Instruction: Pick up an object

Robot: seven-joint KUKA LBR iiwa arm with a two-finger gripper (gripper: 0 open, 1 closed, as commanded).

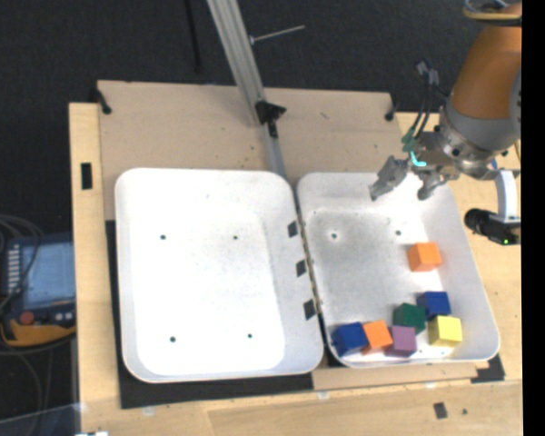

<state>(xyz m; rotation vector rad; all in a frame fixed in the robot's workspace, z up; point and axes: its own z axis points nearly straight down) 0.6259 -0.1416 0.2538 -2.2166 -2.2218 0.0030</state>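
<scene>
The light is bright and seems to come from above. The two white bins shine the most. The left bin (209, 271) looks almost pure white, so its small marks are hard to see. The right bin (363, 243) has a gray, speckled patch in its middle. The floor (73, 34) around the desk (336, 121) is very dark, nearly black. Shadows are soft and small. A thin dark shadow sits under the near edge of the left bin. The colored blocks (400, 330) look clear and bright. The whole picture is a little grainy and soft. The arm (486, 80) at the right looks slightly blurry.
</scene>
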